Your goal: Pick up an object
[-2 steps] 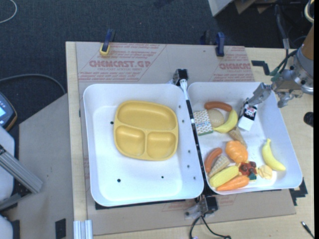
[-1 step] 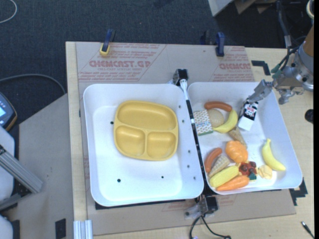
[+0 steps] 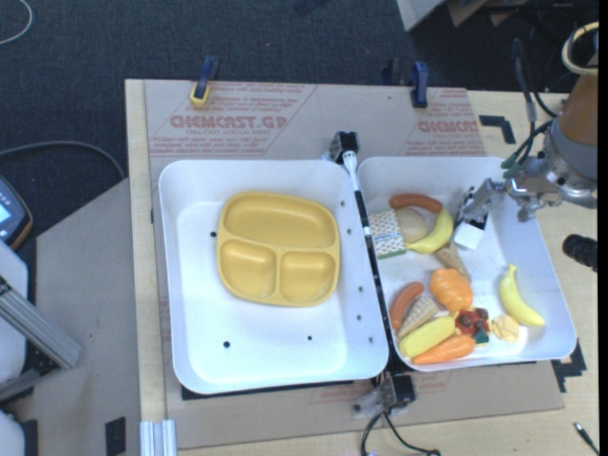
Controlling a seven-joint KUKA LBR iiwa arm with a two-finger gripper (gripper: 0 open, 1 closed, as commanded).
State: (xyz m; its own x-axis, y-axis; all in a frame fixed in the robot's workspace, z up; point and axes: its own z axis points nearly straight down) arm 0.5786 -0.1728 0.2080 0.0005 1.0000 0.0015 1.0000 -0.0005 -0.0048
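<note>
My end effector (image 3: pixel 472 218) hangs over the right bin (image 3: pixel 560 297), near its far rim — how wide it stands I cannot tell. The nearest banana (image 3: pixel 434 237) lies just left of it, long axis curving toward the far rim.

My grey cylindrical metal arm segment (image 3: pixel 576 174) carries an orange band (image 3: pixel 581 120) at its 12 o'clock side. At 9 o'clock sits my silver-and-black two-finger gripper (image 3: pixel 470 218), white-tipped at one end. Dark cables (image 3: pixel 525 84) run along my wrist housing.
</note>
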